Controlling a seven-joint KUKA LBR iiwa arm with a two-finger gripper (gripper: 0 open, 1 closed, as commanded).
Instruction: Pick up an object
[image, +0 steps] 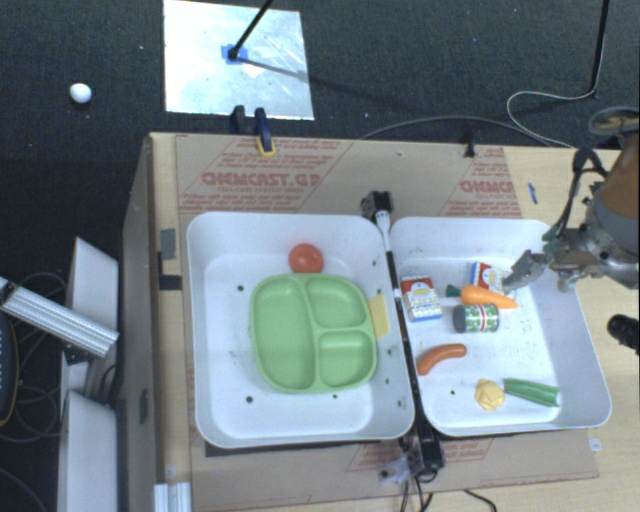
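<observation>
The right bin holds a scatter of small toy foods. Toward its far edge an orange carrot lies tapered and smooth, just in front of a small red-and-white carton. Touching the carrot's near side is a short can on its side, with a green label and dark ends. Toward the bin's left wall sits a flat red-and-white box; nearer the front lie an orange sausage, a lumpy yellow piece and a glossy green pod, the last two almost touching.

The gripper hangs over the far right part of this bin, just beside the carton and carrot, its grey metal fingers slightly parted with nothing between them.

The left bin carries a pale green plate with three compartments, a red tomato at its far edge and a thin yellow slab at its right.
</observation>
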